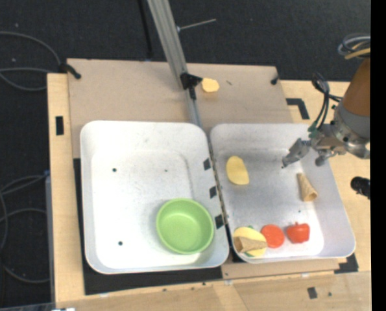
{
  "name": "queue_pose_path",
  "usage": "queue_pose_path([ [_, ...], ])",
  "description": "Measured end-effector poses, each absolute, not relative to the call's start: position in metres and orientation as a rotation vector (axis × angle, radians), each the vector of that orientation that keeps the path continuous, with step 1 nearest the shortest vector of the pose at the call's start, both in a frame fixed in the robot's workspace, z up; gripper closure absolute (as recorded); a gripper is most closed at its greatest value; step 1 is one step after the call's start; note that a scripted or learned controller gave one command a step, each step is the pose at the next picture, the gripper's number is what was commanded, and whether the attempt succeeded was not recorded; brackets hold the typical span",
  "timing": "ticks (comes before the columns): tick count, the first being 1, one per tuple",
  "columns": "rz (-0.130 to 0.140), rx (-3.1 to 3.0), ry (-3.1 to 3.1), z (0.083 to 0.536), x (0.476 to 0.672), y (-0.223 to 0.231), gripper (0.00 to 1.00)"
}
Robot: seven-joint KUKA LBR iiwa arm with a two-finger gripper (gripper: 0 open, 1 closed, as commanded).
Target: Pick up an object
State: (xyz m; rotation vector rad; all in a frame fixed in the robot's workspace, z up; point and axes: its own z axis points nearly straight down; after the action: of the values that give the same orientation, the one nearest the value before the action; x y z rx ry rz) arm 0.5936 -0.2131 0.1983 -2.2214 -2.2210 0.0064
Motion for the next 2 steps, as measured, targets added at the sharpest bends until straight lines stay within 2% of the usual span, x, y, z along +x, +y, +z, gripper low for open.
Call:
queue_pose_path([
  [2, 0.007, -2.222, -2.22, 0.101, 0.599, -0.215, 0.0],
])
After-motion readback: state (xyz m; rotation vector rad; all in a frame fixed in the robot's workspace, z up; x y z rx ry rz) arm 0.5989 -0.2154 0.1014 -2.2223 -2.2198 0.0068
